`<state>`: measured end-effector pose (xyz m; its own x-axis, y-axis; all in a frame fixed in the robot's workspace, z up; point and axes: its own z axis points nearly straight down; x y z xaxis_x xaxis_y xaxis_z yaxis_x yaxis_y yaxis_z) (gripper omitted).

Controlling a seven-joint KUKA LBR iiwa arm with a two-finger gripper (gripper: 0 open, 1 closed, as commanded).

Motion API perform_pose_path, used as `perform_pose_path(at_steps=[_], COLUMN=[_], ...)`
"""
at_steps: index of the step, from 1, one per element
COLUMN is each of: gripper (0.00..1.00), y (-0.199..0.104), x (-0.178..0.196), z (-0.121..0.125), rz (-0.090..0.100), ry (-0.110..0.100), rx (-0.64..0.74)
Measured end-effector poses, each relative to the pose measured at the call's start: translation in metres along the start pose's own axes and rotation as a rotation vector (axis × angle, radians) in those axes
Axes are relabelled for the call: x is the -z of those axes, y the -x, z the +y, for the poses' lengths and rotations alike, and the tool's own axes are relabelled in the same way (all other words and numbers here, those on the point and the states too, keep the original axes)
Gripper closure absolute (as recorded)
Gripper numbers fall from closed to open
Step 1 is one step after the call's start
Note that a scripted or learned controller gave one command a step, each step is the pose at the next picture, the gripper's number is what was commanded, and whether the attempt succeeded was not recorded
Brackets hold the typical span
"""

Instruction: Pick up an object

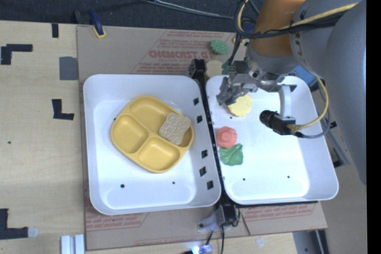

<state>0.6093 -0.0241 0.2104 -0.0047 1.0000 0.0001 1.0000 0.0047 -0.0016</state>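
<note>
Two white bins, left (98,187) and right (309,181), of smooth, slightly glossy plastic. Left of the gripper (229,95), a yellow divided tray (134,134) of smooth matt plastic carries a tan cracker-like piece (175,128) with a rough, speckled surface. Beside the metallic grey gripper, a pale yellow piece (241,107), matt; below it, a pink piece (226,137) and a green piece (232,155), matt. Underlay: brown cardboard (172,53), dull, on light wood bench (36,146).

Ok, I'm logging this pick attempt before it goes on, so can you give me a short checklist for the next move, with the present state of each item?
1. Gripper over the right bin: ok.
2. Gripper next to the pale yellow piece: ok.
3. Piece between the fingers: cannot tell.
4. Pink piece and green piece apart from the gripper: ok.
5. Yellow tray with cracker in the left bin, out of the way: ok.
</note>
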Motion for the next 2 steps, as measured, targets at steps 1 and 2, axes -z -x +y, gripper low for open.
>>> perform_pose_path(at_steps=[1,2], gripper=[1.00,1.00], y=[-0.058,-0.113], x=[-0.004,0.005], z=[0.004,0.007], rz=[0.000,0.001], ry=[0.000,0.001], rx=[0.001,0.002])
